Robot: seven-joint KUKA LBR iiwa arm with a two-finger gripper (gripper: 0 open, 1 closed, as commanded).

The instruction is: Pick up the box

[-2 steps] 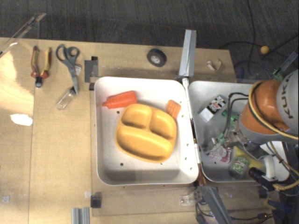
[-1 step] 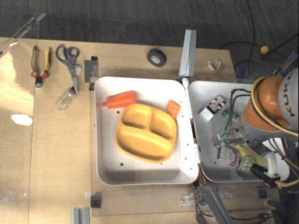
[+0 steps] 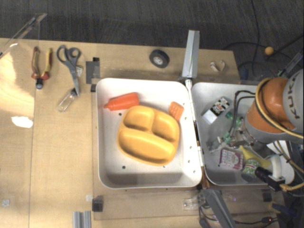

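- Gripper (image 3: 236, 136) hangs low over the right bin (image 3: 209, 172), fingers lost in a tangle of wires and metal, so I cannot tell how wide they stand or whether anything sits between them.
- Best candidate for the box (image 3: 230, 158) is the small pink-and-white carton lying flat on the right bin's floor, just beside and below the gripper, not lifted.
- A second small carton (image 3: 217, 106), black and white, lies tilted nearer the bin's top-left, apart from the gripper. Which of the two the task means is my guess; the pink one is closer.
- A green-and-yellow bottle (image 3: 250, 161) crowds the pink carton's right side, seemingly touching it.
- To do this well, I'd say: centre over the carton, turn the fingers across its narrow sides, come down clear of the bottle, close firmly, lift straight up.
- Risk as I judge it: a flat carton gives little edge to grip and could slide or drag the bottle along.
- Arm (image 3: 278, 110), grey with its orange band, fills the bin's right half.
- Next door, the left bin (image 3: 107, 172) holds a yellow divided tray (image 3: 149, 134), an orange carrot (image 3: 122, 101) and a small orange piece (image 3: 176, 110).
- Out on the bench: scissors (image 3: 71, 65), pliers (image 3: 40, 66), a roll of tape (image 3: 159, 58).
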